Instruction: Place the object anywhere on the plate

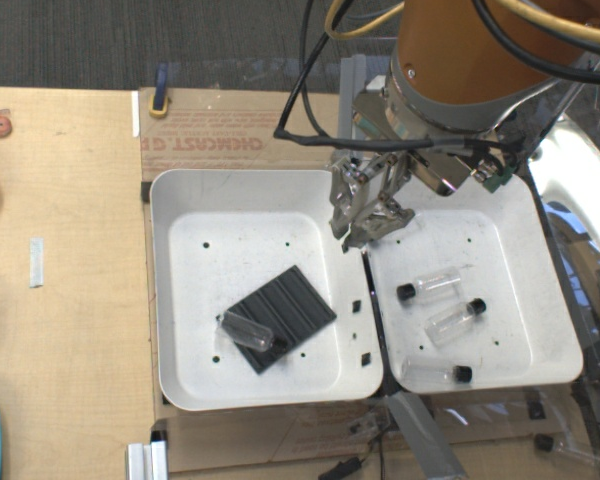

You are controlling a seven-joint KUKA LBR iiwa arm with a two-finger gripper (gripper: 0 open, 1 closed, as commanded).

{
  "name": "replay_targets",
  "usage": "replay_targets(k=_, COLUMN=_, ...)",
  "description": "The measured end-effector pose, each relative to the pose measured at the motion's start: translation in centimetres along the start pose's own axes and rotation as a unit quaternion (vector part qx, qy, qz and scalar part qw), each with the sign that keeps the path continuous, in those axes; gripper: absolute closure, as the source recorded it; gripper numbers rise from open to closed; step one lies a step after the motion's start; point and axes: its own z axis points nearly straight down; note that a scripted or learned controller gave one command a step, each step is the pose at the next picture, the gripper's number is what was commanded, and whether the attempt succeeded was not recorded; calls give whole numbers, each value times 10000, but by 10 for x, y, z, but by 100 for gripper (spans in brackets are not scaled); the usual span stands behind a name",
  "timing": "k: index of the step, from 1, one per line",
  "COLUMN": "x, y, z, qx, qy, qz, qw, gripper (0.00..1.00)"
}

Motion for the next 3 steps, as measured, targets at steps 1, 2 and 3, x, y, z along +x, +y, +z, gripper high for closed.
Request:
replay_targets(k=1, x=-39, y=26, z=1, qx=-6, qy=0, qz=-1752, qw=9845, gripper=100)
replay_targets(k=2, x=4, y=18, z=0, qx=-11, qy=4, qz=-3149, qw=9491, gripper=100)
replay_targets(k=3, x=28, y=-8, z=0, qx=-12, qy=0, qz=-4231, qw=9061, gripper=100)
